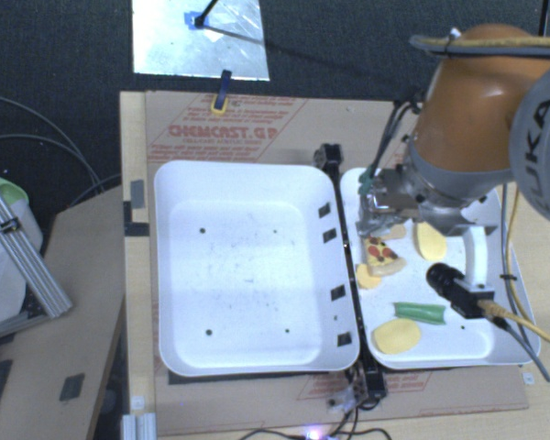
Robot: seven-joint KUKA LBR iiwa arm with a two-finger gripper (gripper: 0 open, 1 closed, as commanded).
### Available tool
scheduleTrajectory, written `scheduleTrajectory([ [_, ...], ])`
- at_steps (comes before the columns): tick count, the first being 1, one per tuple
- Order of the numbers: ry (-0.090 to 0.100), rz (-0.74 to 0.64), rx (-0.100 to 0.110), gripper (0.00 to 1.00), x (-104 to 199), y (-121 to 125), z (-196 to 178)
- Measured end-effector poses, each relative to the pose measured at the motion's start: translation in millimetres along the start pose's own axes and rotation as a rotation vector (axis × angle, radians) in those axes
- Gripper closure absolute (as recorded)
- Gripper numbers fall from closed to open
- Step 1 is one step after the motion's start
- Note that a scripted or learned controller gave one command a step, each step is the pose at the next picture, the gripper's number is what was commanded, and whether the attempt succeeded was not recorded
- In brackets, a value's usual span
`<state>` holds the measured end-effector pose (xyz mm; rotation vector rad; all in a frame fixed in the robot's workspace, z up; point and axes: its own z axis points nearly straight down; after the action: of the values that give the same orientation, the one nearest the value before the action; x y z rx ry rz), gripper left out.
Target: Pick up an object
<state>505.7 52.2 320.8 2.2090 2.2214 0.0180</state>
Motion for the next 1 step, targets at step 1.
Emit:
scheduleTrajectory([
  [1, -0.004, 0.009, 0.012, 1.00, -63.1, 67.4, 75.4],
])
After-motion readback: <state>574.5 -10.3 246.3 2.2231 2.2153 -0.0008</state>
